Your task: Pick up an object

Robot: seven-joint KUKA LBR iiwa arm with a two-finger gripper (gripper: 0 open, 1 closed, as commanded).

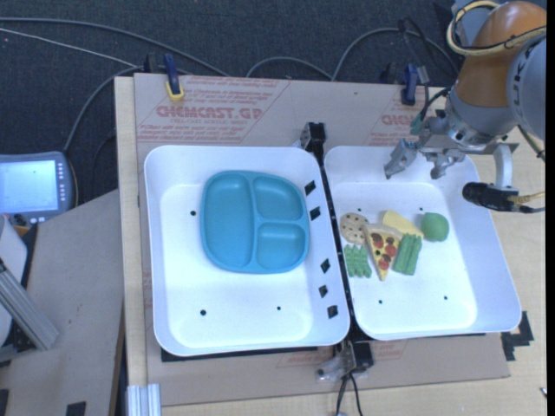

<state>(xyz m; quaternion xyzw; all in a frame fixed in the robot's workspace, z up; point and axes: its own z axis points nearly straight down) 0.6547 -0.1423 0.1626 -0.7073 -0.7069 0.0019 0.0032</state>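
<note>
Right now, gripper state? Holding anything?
Gripper: open, holding nothing, poised over the far edge of the right bin; the toy food lies untouched in the bin.

We see the gripper point(420, 160) above the far edge of the right bin point(460, 306), its two fingers point(396, 165) spread apart with nothing between them. In that bin lies a tight cluster of toy foods: a cookie point(353, 226), a pizza slice point(381, 249), a yellow piece point(400, 224), a green ball point(434, 226) and two green vegetables point(406, 254), one to each side of the pizza. The left bin point(173, 310) holds a blue divided plate point(255, 222). Both bins rest on a table point(260, 102) with blue clamps point(173, 74) at its far edge.
</note>
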